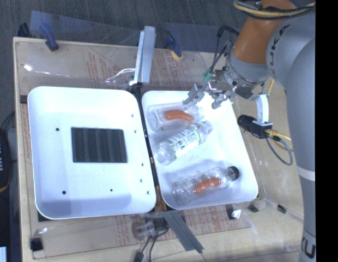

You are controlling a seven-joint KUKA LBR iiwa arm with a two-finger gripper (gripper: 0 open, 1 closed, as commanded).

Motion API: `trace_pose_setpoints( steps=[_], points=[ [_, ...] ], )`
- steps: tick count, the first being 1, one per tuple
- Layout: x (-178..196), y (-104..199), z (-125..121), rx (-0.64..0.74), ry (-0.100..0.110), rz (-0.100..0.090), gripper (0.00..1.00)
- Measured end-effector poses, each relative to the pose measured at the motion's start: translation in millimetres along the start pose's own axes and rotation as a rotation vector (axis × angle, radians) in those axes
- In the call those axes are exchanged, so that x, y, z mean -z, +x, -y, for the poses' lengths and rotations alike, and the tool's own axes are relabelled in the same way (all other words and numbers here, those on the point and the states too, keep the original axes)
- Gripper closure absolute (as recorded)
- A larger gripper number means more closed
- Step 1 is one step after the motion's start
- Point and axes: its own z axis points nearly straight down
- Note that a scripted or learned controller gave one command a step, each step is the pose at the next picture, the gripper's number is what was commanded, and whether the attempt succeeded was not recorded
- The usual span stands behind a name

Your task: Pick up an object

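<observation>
Jaws spread, holding nothing, at right bin's (pixel 242 146) far edge — clear cup (pixel 171 116) just beside

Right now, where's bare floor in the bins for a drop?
Left bin: bare white all round the dark panel. Right bin is crowded: three clear bottles fill most of it, with the claw at its far rim. Only thin strips remain near its right wall.

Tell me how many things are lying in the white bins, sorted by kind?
Clear plastic bottles with something orange inside: 2, one at the far end and one with a black cap at the near end.
Clear plastic bottle with a label: 1.
Total: 3, all in the right bin.
</observation>
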Motion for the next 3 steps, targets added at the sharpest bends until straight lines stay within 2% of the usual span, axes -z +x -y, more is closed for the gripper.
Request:
trace_pose_setpoints(
  steps=[1, 2, 3],
  points=[
    [-106, -30, -21, 0.218, -0.027, 0.012, 0.0],
    [-108, -23, -28, 0.241, -0.044, 0.02, 0.0],
    [-118, -18, -50, 0.27, -0.056, 0.023, 0.0]
  ],
)
